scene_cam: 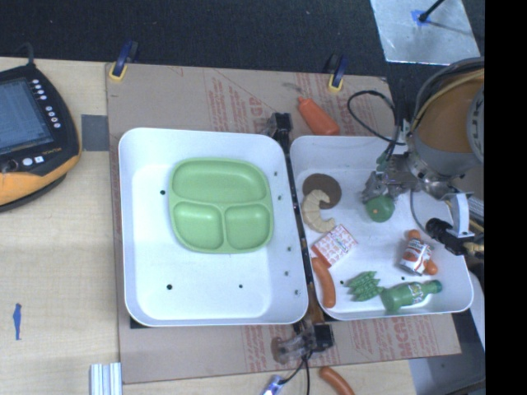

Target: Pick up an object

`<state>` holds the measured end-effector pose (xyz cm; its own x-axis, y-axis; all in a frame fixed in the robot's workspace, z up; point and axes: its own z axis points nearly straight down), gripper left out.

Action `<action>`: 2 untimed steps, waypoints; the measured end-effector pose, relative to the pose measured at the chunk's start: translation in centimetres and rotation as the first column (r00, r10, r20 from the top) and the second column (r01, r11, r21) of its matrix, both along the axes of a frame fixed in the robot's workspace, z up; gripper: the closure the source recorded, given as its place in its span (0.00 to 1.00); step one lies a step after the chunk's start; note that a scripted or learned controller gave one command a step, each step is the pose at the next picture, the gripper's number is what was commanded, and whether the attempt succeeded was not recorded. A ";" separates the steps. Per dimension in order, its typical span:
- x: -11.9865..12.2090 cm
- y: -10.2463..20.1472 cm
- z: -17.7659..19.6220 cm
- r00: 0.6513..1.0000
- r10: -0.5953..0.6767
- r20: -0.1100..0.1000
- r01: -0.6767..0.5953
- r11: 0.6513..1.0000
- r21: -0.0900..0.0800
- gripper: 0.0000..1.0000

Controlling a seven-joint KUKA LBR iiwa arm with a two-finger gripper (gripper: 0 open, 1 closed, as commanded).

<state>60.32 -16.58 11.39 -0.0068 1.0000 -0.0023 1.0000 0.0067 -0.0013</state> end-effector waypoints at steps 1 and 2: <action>1.9 9.8 7.8 1.000 -0.001 -0.002 0.002 1.000 0.003 1.00; 0.5 5.2 5.5 1.000 -0.003 -0.003 0.003 1.000 0.001 1.00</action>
